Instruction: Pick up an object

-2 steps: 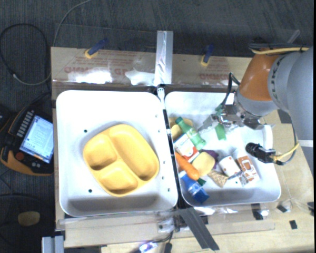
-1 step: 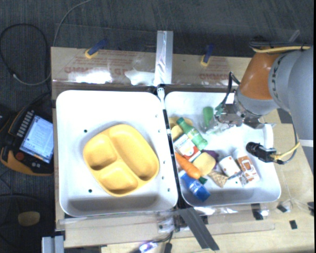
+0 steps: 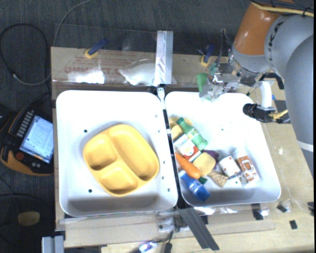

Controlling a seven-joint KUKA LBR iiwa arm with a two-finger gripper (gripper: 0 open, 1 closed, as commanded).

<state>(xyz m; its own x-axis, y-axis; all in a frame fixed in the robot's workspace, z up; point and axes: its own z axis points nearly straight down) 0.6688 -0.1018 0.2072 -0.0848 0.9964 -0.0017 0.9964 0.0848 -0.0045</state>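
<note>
The right bin (image 3: 253, 141) holds a cluster of small items along its left and front: a green bottle with a red and white label (image 3: 191, 136), an orange carrot (image 3: 186, 165), a blue item (image 3: 197, 190), a yellow piece (image 3: 204, 163), a purple piece (image 3: 213, 154) and two small red and white boxes (image 3: 229, 166) (image 3: 247, 170). My gripper (image 3: 214, 87) hangs over the bin's back rim, well behind the cluster. A small green thing (image 3: 201, 81) sits at the gripper's left side; whether it is held is unclear.
The left bin (image 3: 73, 109) carries a yellow divided plate (image 3: 121, 158). A clear plastic sheet (image 3: 110, 70) and an upright metal post (image 3: 164, 57) lie behind the bins. The grey arm (image 3: 289, 46) fills the upper right. A handheld pendant (image 3: 34, 138) rests on the floor at left.
</note>
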